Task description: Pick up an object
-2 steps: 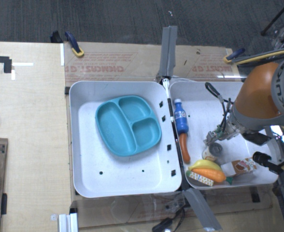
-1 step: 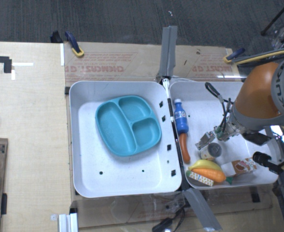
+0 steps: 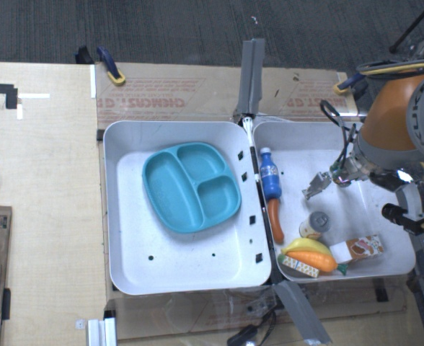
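Note:
The right bin holds several small objects. A blue bottle with a white cap lies along its left wall, and an orange-red sausage lies just below the bottle. At the front sit a yellow banana, an orange carrot, a patterned box and a brown-and-white carton. A small grey round piece lies mid-bin. My gripper hangs over the bin's middle, right of the bottle and just behind the grey round piece. I see nothing held in it.
The left bin contains a blue divided plate. A grey divider post stands behind the seam between the bins. The arm's orange band and wrist cover the right bin's far right corner. Blue clamps sit behind the bins.

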`<act>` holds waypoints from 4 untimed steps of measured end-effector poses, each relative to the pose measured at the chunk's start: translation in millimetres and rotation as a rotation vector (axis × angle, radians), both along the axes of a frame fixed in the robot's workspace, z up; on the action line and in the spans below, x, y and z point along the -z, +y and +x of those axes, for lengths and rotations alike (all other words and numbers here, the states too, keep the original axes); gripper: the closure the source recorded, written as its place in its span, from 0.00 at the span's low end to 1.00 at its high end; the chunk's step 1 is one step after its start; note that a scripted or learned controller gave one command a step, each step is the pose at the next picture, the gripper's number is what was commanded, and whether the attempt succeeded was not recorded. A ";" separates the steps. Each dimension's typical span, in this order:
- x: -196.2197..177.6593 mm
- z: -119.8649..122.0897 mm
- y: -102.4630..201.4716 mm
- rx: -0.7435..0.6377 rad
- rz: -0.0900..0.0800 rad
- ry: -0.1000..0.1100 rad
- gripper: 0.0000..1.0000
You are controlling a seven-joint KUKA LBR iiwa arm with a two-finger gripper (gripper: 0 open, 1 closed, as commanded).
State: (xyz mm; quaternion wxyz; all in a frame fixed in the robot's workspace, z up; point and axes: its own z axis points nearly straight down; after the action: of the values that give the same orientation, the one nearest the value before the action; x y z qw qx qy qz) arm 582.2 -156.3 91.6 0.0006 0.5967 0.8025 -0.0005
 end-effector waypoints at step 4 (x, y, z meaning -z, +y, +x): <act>-14.2 -20.0 52.9 0.137 0.001 0.005 0.00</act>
State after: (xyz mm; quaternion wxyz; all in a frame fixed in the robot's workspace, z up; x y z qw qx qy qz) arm 562.2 -103.5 105.8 -0.0014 0.6500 0.7599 -0.0017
